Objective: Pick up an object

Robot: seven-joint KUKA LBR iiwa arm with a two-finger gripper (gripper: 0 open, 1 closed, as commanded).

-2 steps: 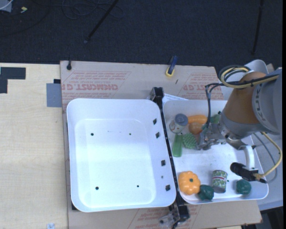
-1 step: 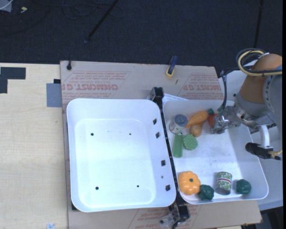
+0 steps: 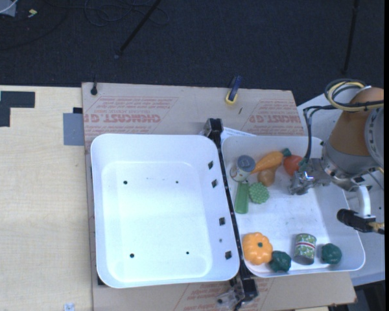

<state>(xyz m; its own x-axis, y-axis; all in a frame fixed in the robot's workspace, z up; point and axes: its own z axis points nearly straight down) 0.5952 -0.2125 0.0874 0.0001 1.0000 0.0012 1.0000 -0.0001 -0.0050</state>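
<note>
Gripper [image 3: 303, 181] fingers cannot be told open or shut; it is lowered into the right white plastic bin [image 3: 350, 264] from the grey, orange-banded arm [image 3: 353, 135], slanted leftward. Just beside it are seen a red toy tomato [image 3: 292, 164] and an orange toy carrot [image 3: 270, 161].

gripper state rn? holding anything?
Hand: low in the right bin, beside the red toy and the carrot. Open or shut cannot be told; nothing seen held.
</note>
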